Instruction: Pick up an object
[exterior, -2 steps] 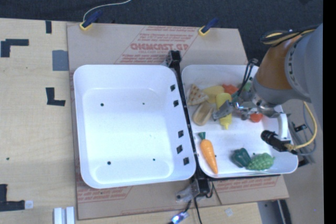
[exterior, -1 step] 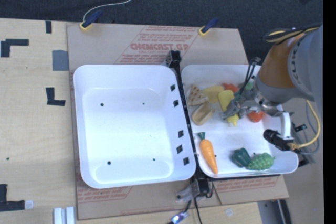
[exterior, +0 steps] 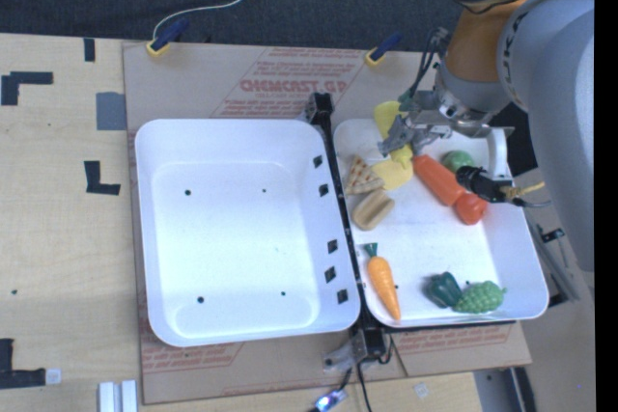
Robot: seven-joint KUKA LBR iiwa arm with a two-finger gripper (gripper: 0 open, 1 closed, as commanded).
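The grey arm [exterior: 555,101], with its orange band above the wrist, reaches in from the right over the far part of the right bin. The left bin [exterior: 232,227] sits beside the right bin [exterior: 512,265], the two touching along a dark central seam, both resting on a brown board [exterior: 280,87] on the bench. The gripper [exterior: 401,138] hangs low over the far-left corner of the right bin, just above a cluster of yellow pieces [exterior: 391,171]; whether its claw is apart or together cannot be told from this angle, and nothing can be seen between its tips. Just right of the gripper lies a red-orange cylinder [exterior: 449,188], slanting toward the bin's right wall, with a small green piece [exterior: 458,159] just behind it. A tan bread-like piece [exterior: 373,207] lies near the seam, with a ridged tan piece [exterior: 359,175] beyond it. In the near part of the bin lie a carrot [exterior: 383,285] and a green leafy vegetable [exterior: 468,294].
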